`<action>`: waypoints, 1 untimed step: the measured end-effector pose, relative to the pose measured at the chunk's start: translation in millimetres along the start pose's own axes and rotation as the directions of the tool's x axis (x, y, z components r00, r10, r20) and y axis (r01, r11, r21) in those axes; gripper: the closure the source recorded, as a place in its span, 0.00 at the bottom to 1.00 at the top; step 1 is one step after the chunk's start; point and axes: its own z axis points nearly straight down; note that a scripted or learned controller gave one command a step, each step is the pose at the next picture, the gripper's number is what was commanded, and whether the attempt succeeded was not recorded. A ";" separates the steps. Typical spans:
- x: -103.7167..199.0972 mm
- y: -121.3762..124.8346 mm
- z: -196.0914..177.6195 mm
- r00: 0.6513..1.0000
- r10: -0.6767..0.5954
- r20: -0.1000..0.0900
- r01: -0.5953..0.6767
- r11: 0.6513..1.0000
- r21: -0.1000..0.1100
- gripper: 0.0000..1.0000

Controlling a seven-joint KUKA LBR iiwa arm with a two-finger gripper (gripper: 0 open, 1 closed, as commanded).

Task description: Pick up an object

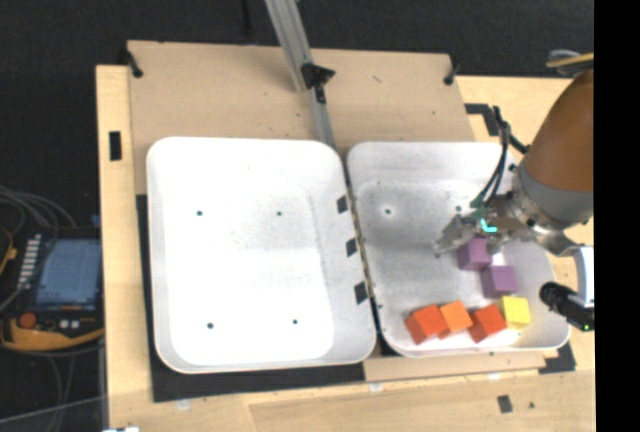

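Arm point(562, 145), nearest the lens, reaches in from the right over the right bin point(400, 170). Gripper point(478, 238) sits low in the bin; can't tell finger state, too small and blurred. Purple block point(474, 254) is touching or just beside the tip, prob. the target; not seen held. Second purple block point(502, 279) just below. Farther out, along the bin's near wall: yellow block point(516, 310), red block point(488, 322), orange blocks point(438, 320), bunched w/ edges touching. Blocks are small matte cubes. Left bin point(250, 250) beyond.
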 end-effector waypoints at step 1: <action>-0.5 0.8 -1.9 1.000 0.003 0.002 -0.003 1.000 -0.005 0.00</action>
